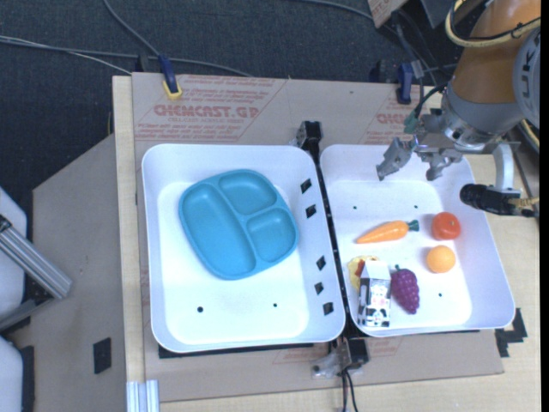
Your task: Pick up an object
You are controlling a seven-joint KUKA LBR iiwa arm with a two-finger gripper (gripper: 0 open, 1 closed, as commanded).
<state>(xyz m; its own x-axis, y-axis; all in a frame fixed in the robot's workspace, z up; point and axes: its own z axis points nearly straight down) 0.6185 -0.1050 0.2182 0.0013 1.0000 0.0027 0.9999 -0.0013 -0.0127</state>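
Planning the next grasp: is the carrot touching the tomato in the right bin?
Apart. The camera view shows bare white bin floor between the carrot, green tip included, and the tomato.

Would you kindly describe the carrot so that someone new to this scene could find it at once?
Look in the right-hand white bin, below the open hand. Near the bin's middle lies the carrot, long, orange and tapered, with a green stub end. Its neighbours, the tomato and the orange, are round; only the carrot is pointed.
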